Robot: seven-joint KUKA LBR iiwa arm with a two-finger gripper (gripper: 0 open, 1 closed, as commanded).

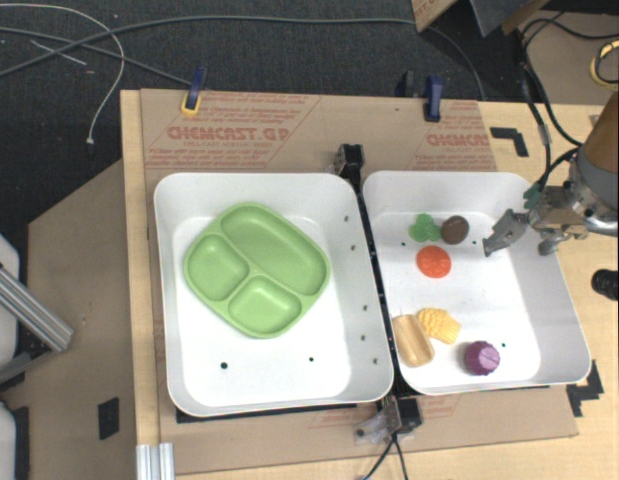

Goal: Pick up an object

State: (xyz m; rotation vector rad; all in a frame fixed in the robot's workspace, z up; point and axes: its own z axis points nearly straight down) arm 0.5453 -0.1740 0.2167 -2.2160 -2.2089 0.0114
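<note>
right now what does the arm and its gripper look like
The arm is a rounded grey body coming in at the right edge, with a tan-orange patch above it at the frame border. Its gripper is a grey metal assembly with dark blocky parts and a small teal spot near its top. Black cables run down behind the arm toward the bench.

Right bin's (549, 298) middle lies bare; toys crowd its far and near ends.

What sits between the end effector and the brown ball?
Nothing visible. The end effector is over the right bin, just right of the brown ball, with bare bin floor between them. The green piece lies beyond the ball.
</note>
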